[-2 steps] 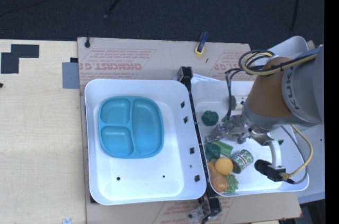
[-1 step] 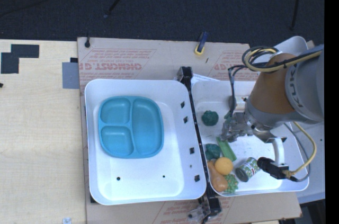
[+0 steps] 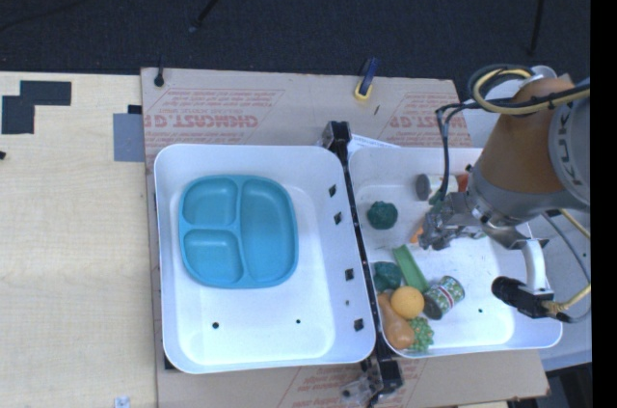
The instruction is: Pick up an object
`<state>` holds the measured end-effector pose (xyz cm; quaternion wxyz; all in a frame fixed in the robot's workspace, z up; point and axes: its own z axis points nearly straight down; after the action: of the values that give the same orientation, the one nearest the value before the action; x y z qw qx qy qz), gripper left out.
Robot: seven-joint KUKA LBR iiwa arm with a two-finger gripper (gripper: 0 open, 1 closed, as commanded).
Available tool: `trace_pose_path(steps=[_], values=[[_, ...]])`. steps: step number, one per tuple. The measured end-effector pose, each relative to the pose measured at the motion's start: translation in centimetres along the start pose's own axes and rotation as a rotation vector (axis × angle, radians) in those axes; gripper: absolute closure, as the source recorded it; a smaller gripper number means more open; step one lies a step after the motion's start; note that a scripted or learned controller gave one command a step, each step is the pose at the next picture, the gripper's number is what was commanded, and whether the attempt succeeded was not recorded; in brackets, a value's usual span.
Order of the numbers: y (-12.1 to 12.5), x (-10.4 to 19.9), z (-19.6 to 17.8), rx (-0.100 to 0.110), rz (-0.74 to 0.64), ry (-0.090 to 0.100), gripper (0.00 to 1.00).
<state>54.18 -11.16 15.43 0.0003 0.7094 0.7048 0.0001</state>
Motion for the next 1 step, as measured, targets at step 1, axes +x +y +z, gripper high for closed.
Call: trace_pose_path(steps=[1], values=[[0.25, -0.44, -6.27, -0.002, -0.007, 0.000, 1.00]])
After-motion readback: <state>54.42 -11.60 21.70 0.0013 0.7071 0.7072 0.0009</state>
